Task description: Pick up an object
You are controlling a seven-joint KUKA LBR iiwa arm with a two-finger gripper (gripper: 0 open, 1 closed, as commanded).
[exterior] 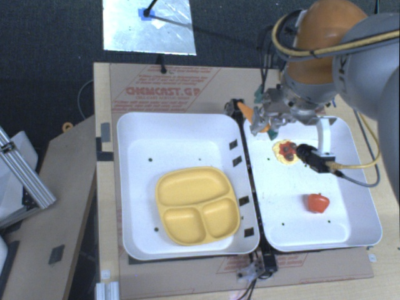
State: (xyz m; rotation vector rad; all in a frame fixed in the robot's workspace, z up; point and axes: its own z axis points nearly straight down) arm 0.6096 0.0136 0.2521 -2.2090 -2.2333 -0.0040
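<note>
A small red object, shaped like a pepper or tomato (317, 202), lay in the right bin (350, 230), toward its near right part, on the bare white floor and apart from everything else. Farther back in the same bin lay a flat yellow piece with a red middle (285, 152), just beside a black fitting on a yellow cable (356, 165) that looped across the bin's right side.

The gripper (265, 122) hung over the back left corner of the right bin, close to the divide between the two bins, well apart from the red object. Whether the jaws were released or clenched could not be told from this slanted view; something small and orange (245, 112) showed just left of them, but it was too blurred to say whether it was gripped. Above the gripper sat the orange band (325, 39) and the grey arm (369, 61), reaching in from the right.

The left bin (144, 142) held a yellow tray (197, 205) with three compartments, lying flat toward the near side. Both bins rested on a brown board with red lettering on the tabletop (162, 83). Behind it stood a shiny silver sheet (148, 17).
</note>
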